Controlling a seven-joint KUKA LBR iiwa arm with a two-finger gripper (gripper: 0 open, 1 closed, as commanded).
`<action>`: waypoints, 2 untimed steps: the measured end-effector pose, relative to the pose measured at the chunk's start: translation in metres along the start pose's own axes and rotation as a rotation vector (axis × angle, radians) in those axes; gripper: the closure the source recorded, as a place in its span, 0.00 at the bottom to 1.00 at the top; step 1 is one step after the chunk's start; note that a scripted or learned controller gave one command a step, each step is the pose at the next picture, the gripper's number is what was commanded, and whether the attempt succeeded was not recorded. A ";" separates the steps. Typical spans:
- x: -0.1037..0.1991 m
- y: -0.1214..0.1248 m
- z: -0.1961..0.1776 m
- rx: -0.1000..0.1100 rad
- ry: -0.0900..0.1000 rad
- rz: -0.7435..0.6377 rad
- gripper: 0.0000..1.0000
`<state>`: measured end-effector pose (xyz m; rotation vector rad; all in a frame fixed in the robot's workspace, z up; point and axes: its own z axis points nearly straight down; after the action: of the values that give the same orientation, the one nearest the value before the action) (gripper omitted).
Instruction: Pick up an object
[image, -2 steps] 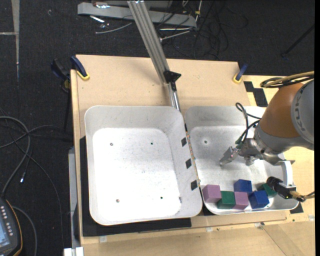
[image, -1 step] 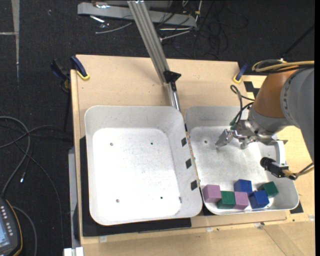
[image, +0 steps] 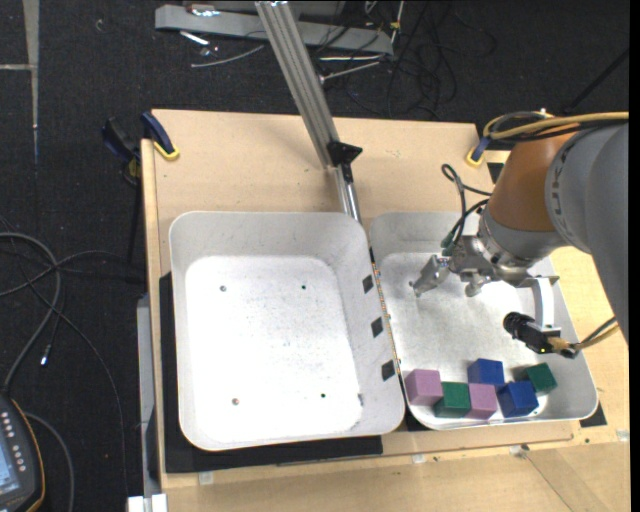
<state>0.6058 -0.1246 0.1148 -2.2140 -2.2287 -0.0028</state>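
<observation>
My gripper (image: 449, 279) hangs over the upper middle of the right bin (image: 400, 235), fingers spread open with nothing between them. Several small blocks lie bunched along that bin's front edge, well below the gripper: a purple block (image: 424, 385), a green block (image: 456, 398), a pink-purple block (image: 483, 399), two blue blocks (image: 487, 372) (image: 518, 397) and a dark green block (image: 541, 378). The grey arm with its orange band (image: 530, 185) comes in from the right.
The left bin (image: 265, 320) lies beside the right one, their rims meeting with black clips (image: 377, 325) on the seam. A slanted metal pole (image: 305, 85) crosses the back of the bench. A black cable fitting (image: 525, 330) hangs near the right bin's right side.
</observation>
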 end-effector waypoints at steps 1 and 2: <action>0.010 0.023 0.021 -0.001 -0.002 0.002 0.00; 0.058 0.001 -0.086 -0.006 -0.001 0.000 0.00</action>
<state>0.6064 -0.0671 0.2005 -2.2172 -2.2323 -0.0089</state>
